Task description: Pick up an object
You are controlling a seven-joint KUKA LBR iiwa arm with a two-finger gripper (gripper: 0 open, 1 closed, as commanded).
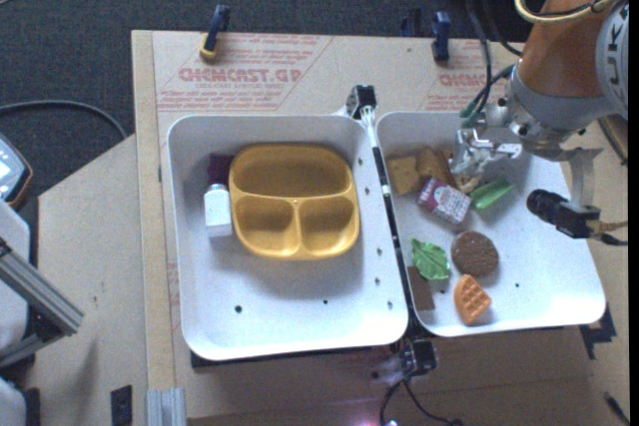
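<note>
The arm (574, 35) is cut off by the frame's right edge at upper right. Its claw (477, 158) is too blurred to show how the fingers stand. A dark purple item (219, 166) left of centre is half hidden behind the yellow tray (294, 200) and a white bottle (218, 210); what it is cannot be told.

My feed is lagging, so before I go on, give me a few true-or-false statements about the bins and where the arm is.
1. The yellow divided tray lies in the left bin. True.
2. The gripper is over the left bin. False: it is over the right bin, near its far side.
3. A white bottle sits beside the tray. True.
4. The brown round patty lies in the tray. False: it lies in the right bin.
5. The orange waffle piece is near the right bin's front edge. True.
</note>
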